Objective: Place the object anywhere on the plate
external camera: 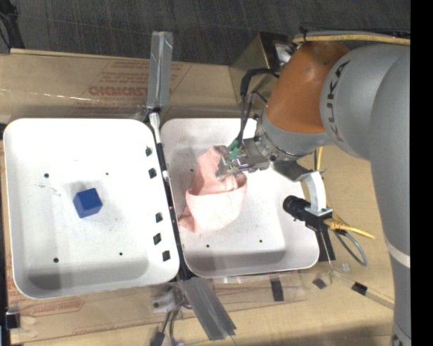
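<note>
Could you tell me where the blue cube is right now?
The blue cube sits alone in the left bin, left of centre, far from the gripper.

Glossy white plastic bins (pixel 29 193), a smooth pink plate (pixel 213 204), matt blue cube (pixel 88 202), brown cardboard (pixel 72 85).

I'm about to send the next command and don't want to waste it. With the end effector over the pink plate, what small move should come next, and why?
Probably shift the end effector left, over the divider toward the left bin. The blue cube lies there, well apart from the pink plate in the right bin, so it has yet to be picked up.
</note>
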### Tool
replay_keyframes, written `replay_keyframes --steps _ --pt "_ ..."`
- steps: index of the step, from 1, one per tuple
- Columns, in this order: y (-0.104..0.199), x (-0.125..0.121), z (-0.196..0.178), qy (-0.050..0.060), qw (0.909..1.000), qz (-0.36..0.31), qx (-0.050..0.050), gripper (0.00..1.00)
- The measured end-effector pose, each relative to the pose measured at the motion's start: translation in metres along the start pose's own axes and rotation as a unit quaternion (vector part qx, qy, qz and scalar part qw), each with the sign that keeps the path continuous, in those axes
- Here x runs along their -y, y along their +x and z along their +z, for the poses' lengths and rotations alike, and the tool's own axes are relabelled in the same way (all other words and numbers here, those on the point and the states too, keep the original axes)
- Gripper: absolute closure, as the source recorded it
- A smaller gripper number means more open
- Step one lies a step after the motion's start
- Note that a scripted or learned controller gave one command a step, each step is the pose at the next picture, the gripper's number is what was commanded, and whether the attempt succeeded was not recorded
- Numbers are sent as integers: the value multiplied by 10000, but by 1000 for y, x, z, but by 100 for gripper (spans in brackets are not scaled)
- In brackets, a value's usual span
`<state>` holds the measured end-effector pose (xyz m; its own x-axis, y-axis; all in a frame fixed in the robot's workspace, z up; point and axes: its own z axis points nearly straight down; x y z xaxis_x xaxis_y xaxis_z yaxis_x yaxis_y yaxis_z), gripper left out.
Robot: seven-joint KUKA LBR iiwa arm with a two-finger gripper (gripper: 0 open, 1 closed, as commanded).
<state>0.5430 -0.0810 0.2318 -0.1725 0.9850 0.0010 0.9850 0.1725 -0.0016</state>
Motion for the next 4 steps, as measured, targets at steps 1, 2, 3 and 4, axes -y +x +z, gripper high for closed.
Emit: replay_keyframes --steps 1,2,3,4 --pt "46 1 5 15 9795 -2012 -2 100" --pt "96 -6 -5 -2 9187 -3949 11 100" --pt "136 -18 -4 -8 8210 -5710 16 100" --pt "176 -27 0 -10 7649 -6441 19 100"
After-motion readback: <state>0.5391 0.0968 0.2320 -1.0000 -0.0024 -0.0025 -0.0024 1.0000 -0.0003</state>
